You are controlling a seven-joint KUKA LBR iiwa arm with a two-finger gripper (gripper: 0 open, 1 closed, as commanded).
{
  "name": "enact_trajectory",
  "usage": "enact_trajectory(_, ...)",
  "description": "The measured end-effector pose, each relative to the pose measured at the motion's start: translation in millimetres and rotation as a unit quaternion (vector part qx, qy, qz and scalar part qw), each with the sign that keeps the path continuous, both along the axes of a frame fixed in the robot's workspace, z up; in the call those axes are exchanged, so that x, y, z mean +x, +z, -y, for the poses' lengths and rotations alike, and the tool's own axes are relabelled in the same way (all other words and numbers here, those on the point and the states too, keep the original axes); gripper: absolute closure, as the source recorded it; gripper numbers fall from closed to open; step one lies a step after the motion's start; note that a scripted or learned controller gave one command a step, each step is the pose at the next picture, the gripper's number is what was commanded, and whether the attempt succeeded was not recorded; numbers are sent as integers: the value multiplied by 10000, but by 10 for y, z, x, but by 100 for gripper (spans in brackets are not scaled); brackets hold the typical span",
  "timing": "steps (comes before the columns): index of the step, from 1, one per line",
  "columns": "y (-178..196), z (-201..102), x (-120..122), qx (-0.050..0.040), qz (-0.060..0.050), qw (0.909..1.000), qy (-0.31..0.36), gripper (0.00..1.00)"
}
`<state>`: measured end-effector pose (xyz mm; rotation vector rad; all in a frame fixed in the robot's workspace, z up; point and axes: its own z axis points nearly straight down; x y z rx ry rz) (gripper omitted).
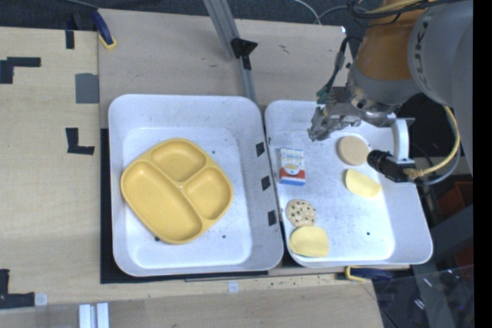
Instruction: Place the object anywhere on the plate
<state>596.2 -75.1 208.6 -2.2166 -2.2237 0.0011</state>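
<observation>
My gripper point(326, 124) hangs over the right bin's point(407, 242) far edge, and I cannot tell its state. Next I must grab one food and carry it to the yellow plate point(175, 189).

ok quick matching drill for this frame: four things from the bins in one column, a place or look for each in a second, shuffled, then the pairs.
Things:
1. yellow divided plate
2. small carton
3. chocolate chip cookie
4. gripper

Places or looks:
A. upper part of right bin, above the food items
B. left bin
C. right bin, white with blue and red print
D. right bin, round with dark specks, just below the carton

Pairs: 1-B, 2-C, 3-D, 4-A
</observation>
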Motion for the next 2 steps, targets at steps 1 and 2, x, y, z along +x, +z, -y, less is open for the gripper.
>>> enact_trajectory(1,-218,-405,280,-3,1,10000,10,100)
enact_trajectory(2,-204,-738,406,0,5,10000,9,100)
